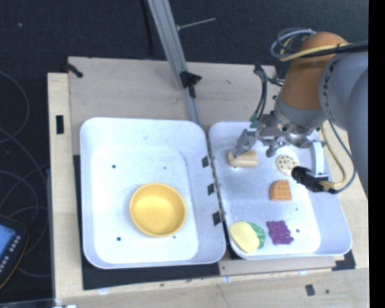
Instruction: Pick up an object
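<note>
The arm (333, 76) runs off the right edge; a screen (0, 249) is cut off at left

no readable text, no labels, no brands, no numbers on anything shown

Camera view: single fixed camera, mounted above the bench (61, 172), looking down at a slant. Range moderate; both white bins framed whole, left bin (102, 140) and right bin (330, 233) side by side. Arm (321, 69) enters from the frame's right. Dark floor surrounds.
</note>
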Motion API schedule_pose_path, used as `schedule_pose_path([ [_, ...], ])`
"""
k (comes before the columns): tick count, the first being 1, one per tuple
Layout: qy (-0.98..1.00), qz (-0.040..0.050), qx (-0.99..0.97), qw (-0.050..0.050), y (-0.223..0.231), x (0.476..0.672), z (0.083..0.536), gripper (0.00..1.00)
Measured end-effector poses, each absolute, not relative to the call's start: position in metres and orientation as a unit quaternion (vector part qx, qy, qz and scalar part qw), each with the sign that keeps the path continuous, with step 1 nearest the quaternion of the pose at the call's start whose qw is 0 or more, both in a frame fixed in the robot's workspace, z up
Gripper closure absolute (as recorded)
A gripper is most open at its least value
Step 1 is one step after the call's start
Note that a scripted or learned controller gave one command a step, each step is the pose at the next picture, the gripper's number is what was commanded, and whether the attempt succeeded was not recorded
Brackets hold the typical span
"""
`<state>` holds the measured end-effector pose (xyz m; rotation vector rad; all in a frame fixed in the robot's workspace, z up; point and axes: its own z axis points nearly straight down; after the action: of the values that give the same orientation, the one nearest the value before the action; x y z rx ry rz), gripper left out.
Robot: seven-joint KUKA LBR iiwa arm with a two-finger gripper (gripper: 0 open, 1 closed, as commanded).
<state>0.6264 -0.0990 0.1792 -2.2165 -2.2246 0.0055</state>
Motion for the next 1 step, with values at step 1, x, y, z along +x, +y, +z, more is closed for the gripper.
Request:
schedule_pose_path([
  [1,-0.707,0.0022,-0.707,0.001,-0.0978,0.6171,0.1204,0.0],
])
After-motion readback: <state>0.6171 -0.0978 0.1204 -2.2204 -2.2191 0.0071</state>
